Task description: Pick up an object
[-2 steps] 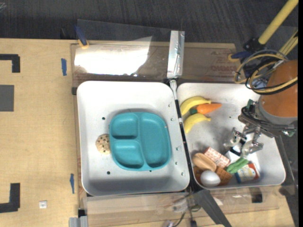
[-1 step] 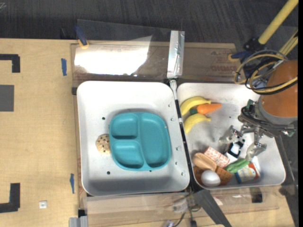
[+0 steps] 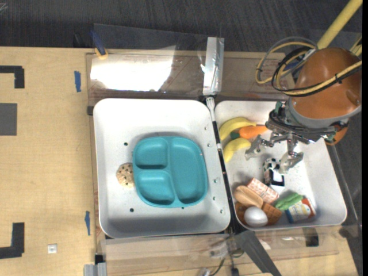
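My gripper [image 3: 275, 153] hangs over the upper middle of the right bin [image 3: 328, 171], fingers spread open with nothing between them. Just below it lies a small black and white object [image 3: 275, 172]. To its left are two yellow bananas [image 3: 233, 138] and an orange carrot [image 3: 253, 132]. Along the bin's front edge sit a bread roll [image 3: 247, 196], a white egg [image 3: 256, 216], a pink and white box [image 3: 265, 190], a green vegetable [image 3: 288, 200] and a small labelled carton [image 3: 300, 210].
The left bin [image 3: 109, 154] holds a teal divided plate [image 3: 171, 170] and a cookie [image 3: 125, 175] at its left side. The arm's orange band [image 3: 325, 85] and looped cables [image 3: 287, 62] overhang the right bin's back edge. A clear panel [image 3: 149, 68] stands behind the left bin.
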Available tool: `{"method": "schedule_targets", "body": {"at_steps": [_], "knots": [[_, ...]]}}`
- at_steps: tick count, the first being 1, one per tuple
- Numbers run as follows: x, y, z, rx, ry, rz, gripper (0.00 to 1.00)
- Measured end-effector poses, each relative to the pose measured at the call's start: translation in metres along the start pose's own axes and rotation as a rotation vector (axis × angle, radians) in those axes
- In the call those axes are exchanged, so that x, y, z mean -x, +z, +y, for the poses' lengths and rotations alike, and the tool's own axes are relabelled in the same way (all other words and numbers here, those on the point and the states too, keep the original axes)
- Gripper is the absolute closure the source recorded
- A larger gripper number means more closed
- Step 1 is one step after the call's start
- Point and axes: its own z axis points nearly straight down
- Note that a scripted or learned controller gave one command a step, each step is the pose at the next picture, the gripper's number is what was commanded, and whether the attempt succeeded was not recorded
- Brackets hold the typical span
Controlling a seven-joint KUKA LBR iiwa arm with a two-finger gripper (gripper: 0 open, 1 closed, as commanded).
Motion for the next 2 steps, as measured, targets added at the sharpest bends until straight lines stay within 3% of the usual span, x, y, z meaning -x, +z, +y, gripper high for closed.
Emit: {"method": "schedule_targets", "body": {"at_steps": [1, 2], "knots": [[-0.017, 0.021, 0.009, -0.024, 0.016, -0.004, 0.00], [0.047, -0.052, 0.012, -0.004, 0.035, -0.001, 0.00]]}}
